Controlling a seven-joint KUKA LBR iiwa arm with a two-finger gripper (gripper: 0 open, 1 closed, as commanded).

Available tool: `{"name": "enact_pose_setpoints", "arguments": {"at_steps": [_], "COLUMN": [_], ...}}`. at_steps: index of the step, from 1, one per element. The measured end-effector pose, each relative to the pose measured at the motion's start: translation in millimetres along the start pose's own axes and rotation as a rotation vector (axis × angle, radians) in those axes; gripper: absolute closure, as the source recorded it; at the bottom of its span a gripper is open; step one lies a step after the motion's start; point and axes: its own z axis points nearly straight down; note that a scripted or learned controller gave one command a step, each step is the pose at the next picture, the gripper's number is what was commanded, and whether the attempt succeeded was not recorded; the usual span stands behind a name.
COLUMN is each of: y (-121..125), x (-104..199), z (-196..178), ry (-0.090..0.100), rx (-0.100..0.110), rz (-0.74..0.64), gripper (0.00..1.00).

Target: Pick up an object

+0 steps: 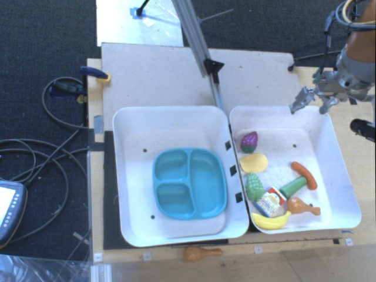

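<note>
Gripper parked over the back rim of the right bin, all the toys sit toward the front of it

From my seat the gripper [313, 103] hangs above the far right corner of the right bin [341, 157], its two fingers spread apart with nothing between them. Everything worth grabbing lies on the near side of that bin from the gripper, down and to the left in the camera view. The purple toy [249, 140] is closest to the gripper, by the bin's left wall, with the yellow toy [253, 163] just in front of it. The orange sausage [304, 175] lies alone on bare floor, long axis running diagonally, so I'd guess it's the easiest grab. The rest is bunched in the bin's front left corner: green toy [254, 187], banana [271, 220] and a few touching neighbours. The left bin [132, 157] just holds a blue tray [190, 183].
</note>
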Motion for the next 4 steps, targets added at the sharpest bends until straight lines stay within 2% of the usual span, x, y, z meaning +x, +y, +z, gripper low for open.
{"name": "enact_pose_setpoints", "arguments": {"at_steps": [1, 3, 4], "y": [0, -10, -10], "x": [0, -11, -10], "z": [0, 118, 152], "ry": [-0.001, 0.0, 0.0], "rx": [0.0, 0.005, 0.002], "rz": [0.0, 0.007, 0.007], "gripper": [0.0, 0.0, 0.0]}}
